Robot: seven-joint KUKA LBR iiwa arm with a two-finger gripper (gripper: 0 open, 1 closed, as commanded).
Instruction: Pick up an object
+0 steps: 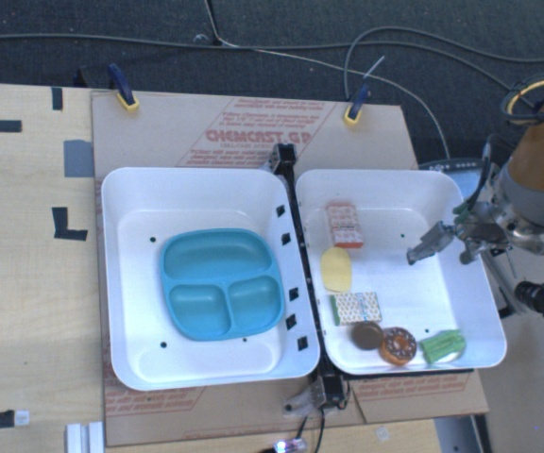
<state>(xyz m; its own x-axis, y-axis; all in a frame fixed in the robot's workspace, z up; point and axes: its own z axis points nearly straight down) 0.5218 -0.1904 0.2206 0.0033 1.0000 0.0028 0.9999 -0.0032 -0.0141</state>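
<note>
Approach step: the grey two-finger gripper (439, 243) hovers over the right white bin (399, 185), at three o'clock from the objects, holding nothing; whether its fingers are parted cannot be told. Candidate objects lie apart from it: a yellow oval piece (337, 270), a red-and-white packet (345, 225), a sprinkled doughnut (399, 345). Next: centre over one, then descend. The arm's upper part is cut off; the dark round item (367, 335) is possibly a biscuit.

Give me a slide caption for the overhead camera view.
Tool hovers over right bin of small items; blue tray fills left bin.
</note>
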